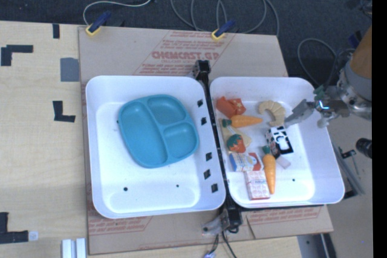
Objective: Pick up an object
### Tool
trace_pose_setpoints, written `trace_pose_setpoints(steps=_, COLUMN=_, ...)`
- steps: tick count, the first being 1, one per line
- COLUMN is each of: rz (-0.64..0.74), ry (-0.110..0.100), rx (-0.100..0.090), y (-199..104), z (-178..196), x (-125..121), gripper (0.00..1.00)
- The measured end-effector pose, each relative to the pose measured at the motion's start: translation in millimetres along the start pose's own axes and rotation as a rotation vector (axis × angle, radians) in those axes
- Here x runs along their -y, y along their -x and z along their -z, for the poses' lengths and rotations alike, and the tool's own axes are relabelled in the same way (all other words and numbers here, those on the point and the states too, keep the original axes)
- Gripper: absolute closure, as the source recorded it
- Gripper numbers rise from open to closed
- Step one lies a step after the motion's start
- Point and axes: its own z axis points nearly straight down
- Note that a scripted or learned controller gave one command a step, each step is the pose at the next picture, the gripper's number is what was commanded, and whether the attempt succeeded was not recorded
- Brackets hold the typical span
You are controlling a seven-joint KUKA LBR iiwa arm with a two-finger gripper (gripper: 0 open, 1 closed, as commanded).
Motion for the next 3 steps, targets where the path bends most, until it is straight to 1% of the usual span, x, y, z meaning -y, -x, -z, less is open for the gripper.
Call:
trace_pose_setpoints(steps=1, rz=0.000, ry=-0.003, rx=-0.002, y=4, z=-123, x=-11, gripper=0.00)
trace_pose_setpoints(steps=2, rz=0.000, ry=0.007, rx=0.003, y=-16, z=-168, x=4, gripper=0.00)
trace_pose_setpoints(steps=3, rz=-0.001, ry=0.007, rx=0.004, y=-15, z=-159, x=4, gripper=1.00)
